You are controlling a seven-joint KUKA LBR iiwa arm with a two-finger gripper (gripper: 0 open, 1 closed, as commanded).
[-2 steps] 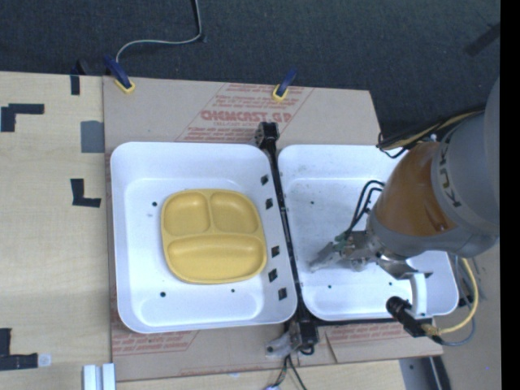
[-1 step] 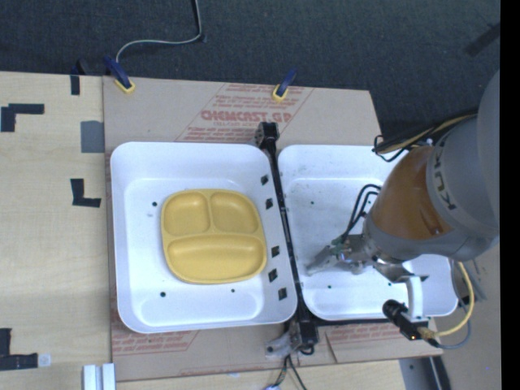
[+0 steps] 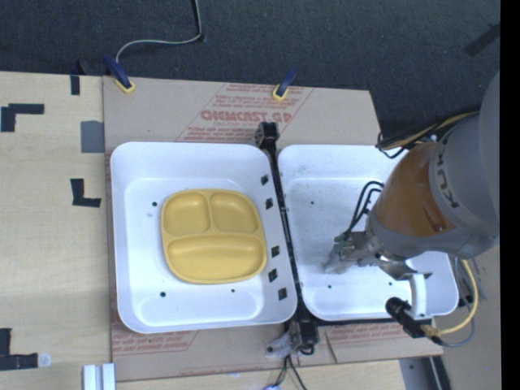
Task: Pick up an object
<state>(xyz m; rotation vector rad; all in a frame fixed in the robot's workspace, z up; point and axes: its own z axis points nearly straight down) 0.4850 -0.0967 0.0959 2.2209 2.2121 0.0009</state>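
Cardboard sheeting printed with red lettering is laid over the table, and two shallow white bins are set on it side by side. A dark carpeted floor is seen beyond the far edge, with a thin cable trailing across it. Two blue and yellow clamps are fixed at the cardboard's far edge.

The arm, grey with an orange band above the wrist, is seen reaching in from the right and hanging over the right bin. Much of that bin's right half is covered by its bulk. A black divider strip is run between the two bins, where their rims touch.

The left bin is occupied by the only loose object, a yellow sectioned plate. The plate is lying flat near the middle of the bin's floor, with two small compartments on the far side and one wide compartment on the near side. It is kept well apart from the arm, on the other side of the divider.

The fingers are lowered close to the floor of the right bin, left of its middle. Nothing can be seen between them, and whether they are spread or pressed together cannot be told.
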